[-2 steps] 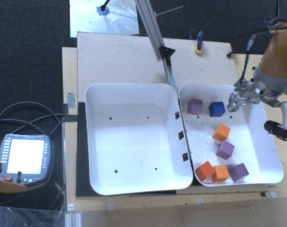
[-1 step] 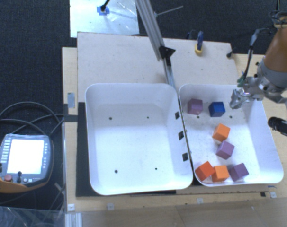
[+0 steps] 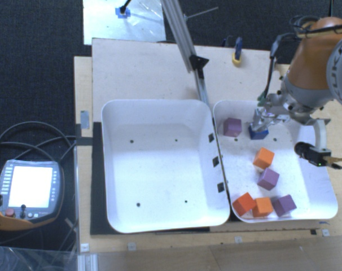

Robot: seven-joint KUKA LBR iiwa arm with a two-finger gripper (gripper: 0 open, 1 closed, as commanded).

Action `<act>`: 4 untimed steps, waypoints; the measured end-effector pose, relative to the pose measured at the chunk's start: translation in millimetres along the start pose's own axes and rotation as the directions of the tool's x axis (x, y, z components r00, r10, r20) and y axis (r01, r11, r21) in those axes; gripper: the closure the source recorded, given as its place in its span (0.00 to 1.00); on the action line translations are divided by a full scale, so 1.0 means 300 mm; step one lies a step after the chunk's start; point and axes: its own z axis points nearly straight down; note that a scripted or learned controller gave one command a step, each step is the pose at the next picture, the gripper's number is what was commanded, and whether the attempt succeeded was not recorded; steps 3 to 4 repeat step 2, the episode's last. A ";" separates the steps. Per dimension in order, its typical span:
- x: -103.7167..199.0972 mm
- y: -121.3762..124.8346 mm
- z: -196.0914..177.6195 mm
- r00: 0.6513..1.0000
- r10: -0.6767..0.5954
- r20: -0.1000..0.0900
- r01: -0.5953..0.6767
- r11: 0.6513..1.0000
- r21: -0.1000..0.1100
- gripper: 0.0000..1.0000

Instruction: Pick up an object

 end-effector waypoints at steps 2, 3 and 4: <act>0.424 0.012 0.009 1.000 -0.001 -0.001 0.001 1.000 -0.001 1.00; 0.424 0.012 0.009 1.000 -0.001 -0.001 0.001 1.000 -0.001 1.00; 0.424 0.012 0.009 1.000 -0.001 -0.001 0.001 1.000 -0.001 1.00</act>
